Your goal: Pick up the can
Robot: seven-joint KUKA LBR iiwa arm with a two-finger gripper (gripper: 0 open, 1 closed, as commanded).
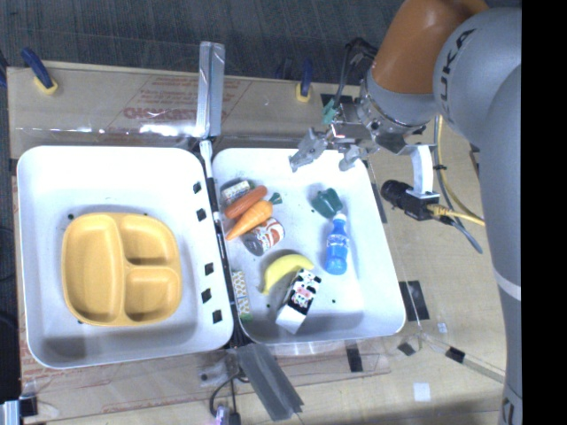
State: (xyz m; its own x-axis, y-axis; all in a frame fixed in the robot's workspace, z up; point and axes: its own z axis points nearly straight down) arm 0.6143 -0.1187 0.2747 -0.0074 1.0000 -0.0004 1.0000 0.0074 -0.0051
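While two shallow white bins sit side by side, the left bin [35, 237] holds one yellow plastic divided plate [122, 267]. The right bin [376, 273] holds two orange carrots [248, 209], one small red-and-white can [266, 235] just below them, one yellow banana [283, 271], one black-and-white carton [299, 301], one teal object [327, 202] and one blue bottle [336, 244]. Above the bin's far edge, the gripper [327, 153] hangs with fingers spread, holding nothing.
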